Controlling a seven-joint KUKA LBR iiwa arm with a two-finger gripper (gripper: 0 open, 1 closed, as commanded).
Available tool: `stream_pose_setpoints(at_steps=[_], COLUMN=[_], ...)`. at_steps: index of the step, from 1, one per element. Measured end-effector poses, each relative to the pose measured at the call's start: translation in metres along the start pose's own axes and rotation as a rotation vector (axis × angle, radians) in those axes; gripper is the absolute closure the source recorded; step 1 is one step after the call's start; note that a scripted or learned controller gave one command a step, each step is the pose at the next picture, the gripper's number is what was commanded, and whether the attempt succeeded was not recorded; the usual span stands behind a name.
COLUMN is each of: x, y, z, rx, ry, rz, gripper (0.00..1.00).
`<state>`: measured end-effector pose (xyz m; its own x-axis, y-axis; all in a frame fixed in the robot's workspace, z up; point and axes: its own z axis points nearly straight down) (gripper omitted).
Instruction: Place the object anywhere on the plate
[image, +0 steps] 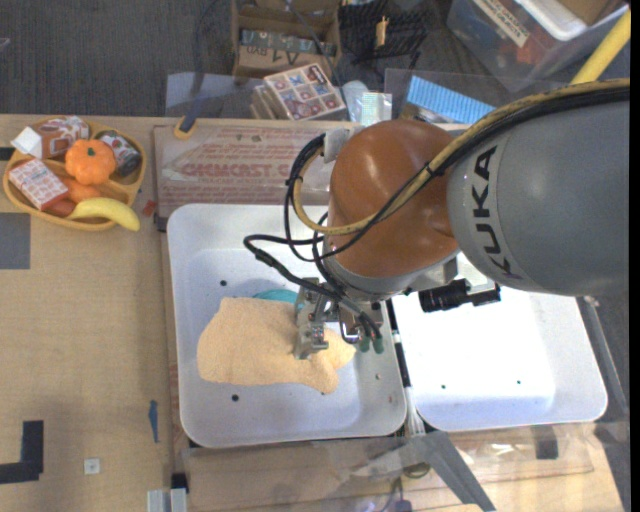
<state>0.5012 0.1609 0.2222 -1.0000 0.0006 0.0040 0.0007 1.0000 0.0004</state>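
Arm (520, 190), grey and bulky with a glossy orange band above the wrist, reaches in from the right and hangs over the seam between two shallow white plastic bins on a wooden bench (80, 340). Black and yellow cables loop off its wrist.

The left white bin (190, 400) carries the scene's main items, while the right white bin (520, 390) lies just beside it, partly under the arm's housing.

Across the left bin's floor spreads a flat, irregular sheet of tan, sandy-textured material (250, 345), apparently the plate of the task; whether it is rigid or soft cannot be told. A small teal object (275, 295) peeks out at the sheet's upper edge, mostly hidden by the wrist, and whether it rests on the sheet or just beside it cannot be told.

The metal two-finger gripper (310, 345) points down over the sheet's right part, its tips at or just above the surface. Whether its fingers are spread or closed cannot be told, and nothing is visibly held between them.

At the far left corner of the bench sits a yellow bowl of toy food (20, 185), with an orange (90, 160) and a banana (105, 210), well apart from the bins.
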Motion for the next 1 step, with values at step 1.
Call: stream_pose_setpoints(at_steps=[1], x=[-0.0003], y=[-0.0002], z=[-0.0004], rx=[0.000], ry=[-0.001], rz=[0.000], gripper=[0.00])
